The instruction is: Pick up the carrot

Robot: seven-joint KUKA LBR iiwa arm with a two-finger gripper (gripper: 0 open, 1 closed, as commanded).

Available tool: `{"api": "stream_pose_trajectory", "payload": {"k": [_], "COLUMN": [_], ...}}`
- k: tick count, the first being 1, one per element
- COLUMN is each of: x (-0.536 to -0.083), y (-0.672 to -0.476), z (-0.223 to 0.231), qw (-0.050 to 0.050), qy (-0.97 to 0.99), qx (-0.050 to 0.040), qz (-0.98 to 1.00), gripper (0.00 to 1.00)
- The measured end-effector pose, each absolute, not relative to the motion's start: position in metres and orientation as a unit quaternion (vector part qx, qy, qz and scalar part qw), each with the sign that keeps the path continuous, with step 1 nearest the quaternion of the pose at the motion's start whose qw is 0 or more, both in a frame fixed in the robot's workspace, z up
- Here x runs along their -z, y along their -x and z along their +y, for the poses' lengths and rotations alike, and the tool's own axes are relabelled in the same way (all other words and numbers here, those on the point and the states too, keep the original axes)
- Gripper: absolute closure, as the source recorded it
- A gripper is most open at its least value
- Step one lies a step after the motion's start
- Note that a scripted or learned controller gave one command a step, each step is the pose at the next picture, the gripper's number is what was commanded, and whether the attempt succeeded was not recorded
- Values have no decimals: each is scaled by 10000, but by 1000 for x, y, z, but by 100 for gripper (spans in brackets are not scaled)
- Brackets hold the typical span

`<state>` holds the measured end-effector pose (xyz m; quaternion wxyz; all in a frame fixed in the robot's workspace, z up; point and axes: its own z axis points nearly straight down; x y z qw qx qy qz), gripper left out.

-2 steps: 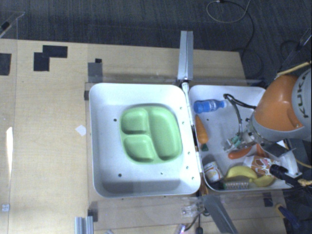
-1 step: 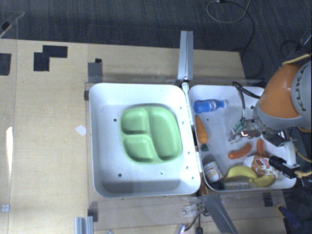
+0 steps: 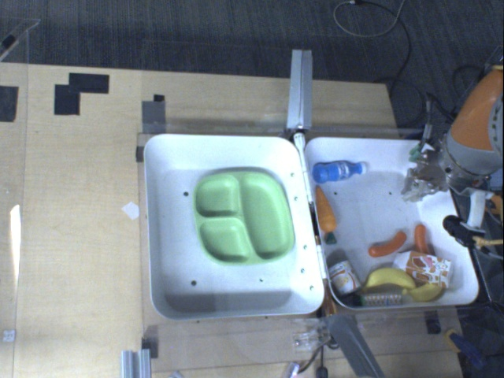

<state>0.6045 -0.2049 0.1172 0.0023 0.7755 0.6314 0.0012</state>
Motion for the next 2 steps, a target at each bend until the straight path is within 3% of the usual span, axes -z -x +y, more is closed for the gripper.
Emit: {"api": "stream_pose_trajectory", "payload": {"k": [1,2], "x": [-145,-126], "y": [-659,-671], "z": [-183,-186], "qw": [31,20], "qy": [-7786,-9001], "qx": [-22,-20], "qz": [6275,4357], "gripper": [100,100]}}
